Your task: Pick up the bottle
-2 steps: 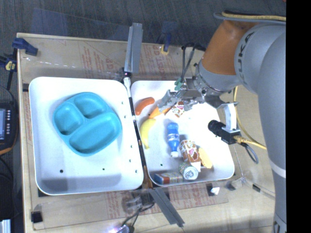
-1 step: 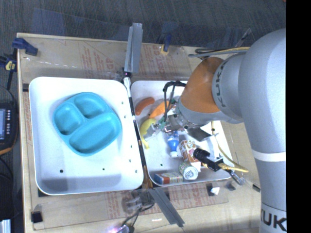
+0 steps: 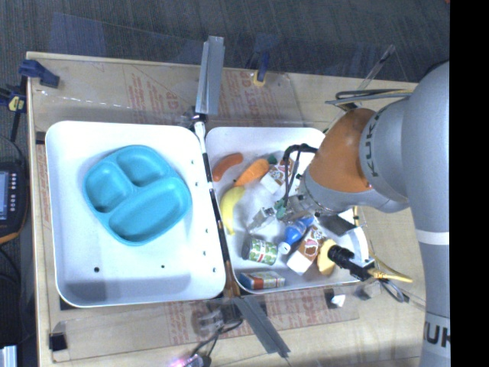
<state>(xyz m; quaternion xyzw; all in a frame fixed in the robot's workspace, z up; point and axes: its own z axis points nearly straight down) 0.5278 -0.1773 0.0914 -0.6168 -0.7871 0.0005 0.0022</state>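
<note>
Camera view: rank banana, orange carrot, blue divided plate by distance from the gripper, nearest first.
Measured from the gripper, in the right bin:
1. Banana, just left of it, same bin.
2. Orange carrot, toward that bin's far side.
3. Blue divided plate, in the left bin.

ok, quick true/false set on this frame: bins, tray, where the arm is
1. A blue divided tray lies in the left bin. True.
2. The arm's gripper is down in the left bin. False: it is in the right bin, among the clutter.
3. A banana lies near the right bin's left wall. True.
4. The carrot sits on the blue tray. False: it is in the right bin, near the far wall.
5. The small blue-capped bottle is in the right bin, close by the gripper. True.
</note>
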